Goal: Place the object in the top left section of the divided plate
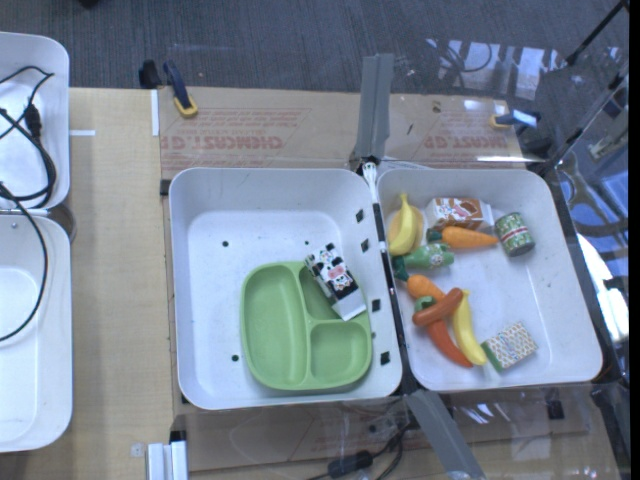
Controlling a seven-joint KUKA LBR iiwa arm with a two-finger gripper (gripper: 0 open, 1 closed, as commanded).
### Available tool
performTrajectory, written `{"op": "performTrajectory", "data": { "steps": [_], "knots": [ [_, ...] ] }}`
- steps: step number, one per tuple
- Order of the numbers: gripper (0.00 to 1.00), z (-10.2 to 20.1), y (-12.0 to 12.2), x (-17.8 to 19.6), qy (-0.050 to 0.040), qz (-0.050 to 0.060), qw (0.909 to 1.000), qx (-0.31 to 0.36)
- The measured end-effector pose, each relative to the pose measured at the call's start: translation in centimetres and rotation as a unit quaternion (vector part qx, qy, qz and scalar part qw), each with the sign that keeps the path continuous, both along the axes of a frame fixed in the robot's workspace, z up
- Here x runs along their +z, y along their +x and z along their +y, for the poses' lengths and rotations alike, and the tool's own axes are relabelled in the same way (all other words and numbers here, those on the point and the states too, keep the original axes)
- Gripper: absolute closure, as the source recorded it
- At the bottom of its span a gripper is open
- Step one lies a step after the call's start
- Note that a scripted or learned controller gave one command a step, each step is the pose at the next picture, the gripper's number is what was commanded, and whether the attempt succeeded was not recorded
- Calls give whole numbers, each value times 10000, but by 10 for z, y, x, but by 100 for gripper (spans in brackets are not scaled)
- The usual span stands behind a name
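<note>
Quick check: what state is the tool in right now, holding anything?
Tool: nothing here tells its state. The milk carton lies free on the green divided plate, at its upper right section.

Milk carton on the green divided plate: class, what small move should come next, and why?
Probably a short nudge of the milk carton further toward the plate's middle. The carton lies tilted across the upper right rim of the green divided plate in the left bin, partly overhanging, so it seems not fully settled in a section.
</note>
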State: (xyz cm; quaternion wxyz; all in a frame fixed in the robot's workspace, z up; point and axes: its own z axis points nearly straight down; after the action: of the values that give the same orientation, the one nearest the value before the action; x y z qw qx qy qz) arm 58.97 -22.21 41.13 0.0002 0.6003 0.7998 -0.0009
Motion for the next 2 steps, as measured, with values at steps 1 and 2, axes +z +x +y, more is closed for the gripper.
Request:
{"op": "performTrajectory", "data": {
  "steps": [1,2],
  "knots": [
    [0,0,-57,-47,3,3,9986,538],
    [0,9,-38,30,0,-7,9981,618]
  ]
}}
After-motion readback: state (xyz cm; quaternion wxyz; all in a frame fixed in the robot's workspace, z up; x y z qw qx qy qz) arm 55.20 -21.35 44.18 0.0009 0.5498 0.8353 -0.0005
